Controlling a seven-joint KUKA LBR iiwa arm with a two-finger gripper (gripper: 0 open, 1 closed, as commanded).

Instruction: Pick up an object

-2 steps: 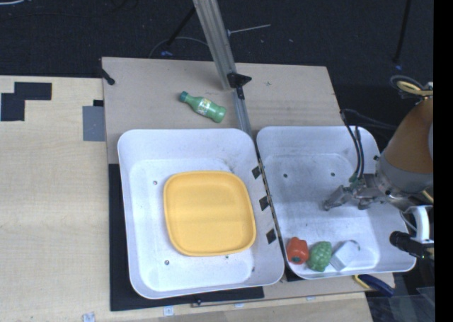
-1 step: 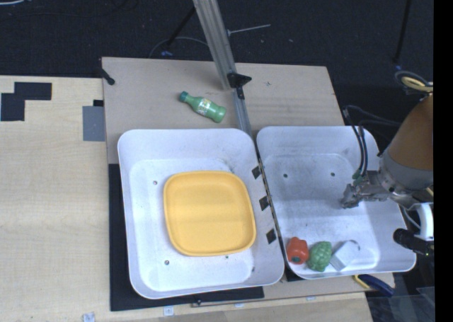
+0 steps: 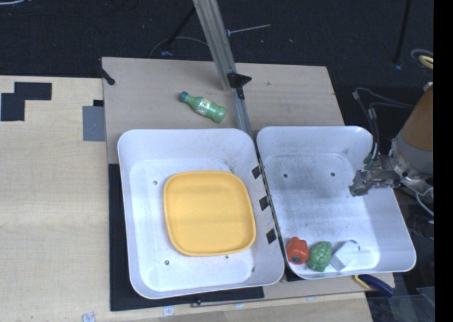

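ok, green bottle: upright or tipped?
Tipped. The green bottle lies on its side on the bench, behind the left bin, outside both bins.

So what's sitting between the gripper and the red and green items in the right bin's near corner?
Bare white bin floor, as the camera view shows. The gripper hangs at the right bin's far-right side; the small red object and bumpy green object lie together at its near edge.

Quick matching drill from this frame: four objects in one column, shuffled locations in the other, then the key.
Things:
1. yellow plate
2. green bottle
3. red pepper
4. gripper

Places:
A. on the bench behind the bins
B. near corner of the right bin
C. over the right bin's right side
D. flat in the left bin

Pairs: 1-D, 2-A, 3-B, 4-C
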